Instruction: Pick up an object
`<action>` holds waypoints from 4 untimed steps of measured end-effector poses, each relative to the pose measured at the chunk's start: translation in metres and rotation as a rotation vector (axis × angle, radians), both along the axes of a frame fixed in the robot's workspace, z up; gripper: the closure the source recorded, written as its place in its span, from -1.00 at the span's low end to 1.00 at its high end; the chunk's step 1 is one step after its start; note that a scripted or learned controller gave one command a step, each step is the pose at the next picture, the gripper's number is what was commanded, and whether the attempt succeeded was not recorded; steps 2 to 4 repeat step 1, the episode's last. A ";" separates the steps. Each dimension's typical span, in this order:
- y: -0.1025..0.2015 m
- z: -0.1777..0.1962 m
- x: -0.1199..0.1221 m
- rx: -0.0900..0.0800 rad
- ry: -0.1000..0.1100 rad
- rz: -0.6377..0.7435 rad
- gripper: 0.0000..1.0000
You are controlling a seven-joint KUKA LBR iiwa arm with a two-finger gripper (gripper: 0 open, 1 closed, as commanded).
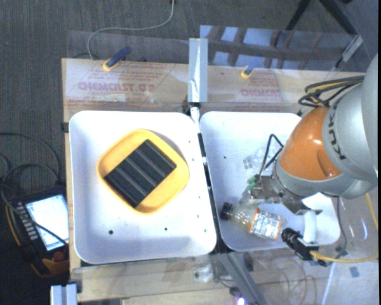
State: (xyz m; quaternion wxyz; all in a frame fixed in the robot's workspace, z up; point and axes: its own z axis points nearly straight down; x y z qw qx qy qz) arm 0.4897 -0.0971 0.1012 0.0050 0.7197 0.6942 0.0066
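The arm hangs low over the right bin, and the bottle lies on its side in this bin, near the front wall and just below the wrist. I cannot tell how the gripper stands. The bottle is round and may roll toward the wall, so a grasp can slip off.

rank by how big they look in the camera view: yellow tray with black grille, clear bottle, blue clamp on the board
1. yellow tray
2. clear bottle, lying in the right bin
3. blue clamp, clearly smallest
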 end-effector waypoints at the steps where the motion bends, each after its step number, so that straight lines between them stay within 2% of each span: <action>1: 0.000 0.000 0.000 0.000 0.001 0.000 -1.00; 4: 0.000 0.000 0.000 0.000 0.001 0.000 -1.00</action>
